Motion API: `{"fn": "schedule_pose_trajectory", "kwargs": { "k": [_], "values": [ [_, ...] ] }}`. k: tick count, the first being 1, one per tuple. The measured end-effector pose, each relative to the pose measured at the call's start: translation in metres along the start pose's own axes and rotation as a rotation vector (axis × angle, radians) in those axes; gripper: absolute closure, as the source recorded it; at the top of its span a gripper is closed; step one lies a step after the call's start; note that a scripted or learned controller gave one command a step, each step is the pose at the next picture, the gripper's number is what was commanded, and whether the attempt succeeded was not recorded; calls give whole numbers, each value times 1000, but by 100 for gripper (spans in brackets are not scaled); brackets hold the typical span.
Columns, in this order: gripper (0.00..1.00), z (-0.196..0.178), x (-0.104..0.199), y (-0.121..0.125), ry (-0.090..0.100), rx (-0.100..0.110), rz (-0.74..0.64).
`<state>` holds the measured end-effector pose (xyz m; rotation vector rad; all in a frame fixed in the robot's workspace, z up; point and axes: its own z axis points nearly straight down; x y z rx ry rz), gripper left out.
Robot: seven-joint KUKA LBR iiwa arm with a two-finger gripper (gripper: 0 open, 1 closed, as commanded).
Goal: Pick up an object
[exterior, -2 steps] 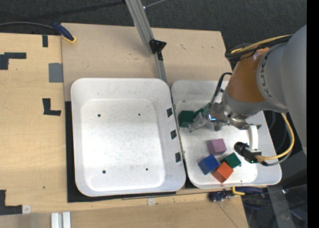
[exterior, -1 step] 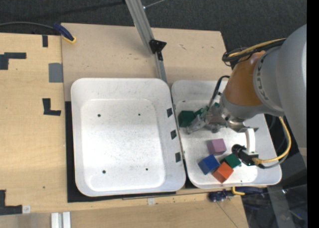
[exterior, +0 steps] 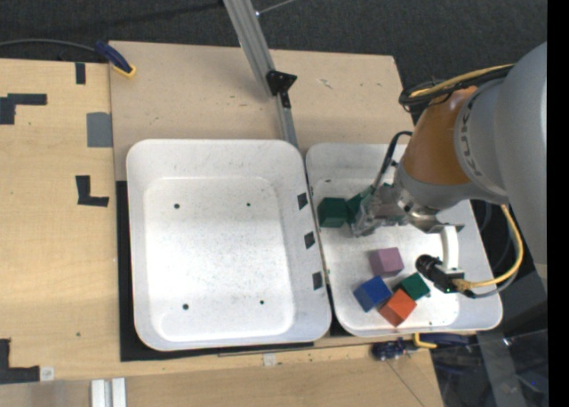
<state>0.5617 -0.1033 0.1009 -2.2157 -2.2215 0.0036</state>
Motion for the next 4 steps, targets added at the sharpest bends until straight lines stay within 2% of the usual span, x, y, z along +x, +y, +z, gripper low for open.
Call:
{"fn": "schedule_pose_trajectory", "kwargs": {
  "k": [2,3,4],
  "values": [
    [100,-122,10,-2,-2,-10,0],
    [100,-139,10,-2,-1,-6,1],
    [100,-143,64,-6,1,-3,-4]
  ]
}}
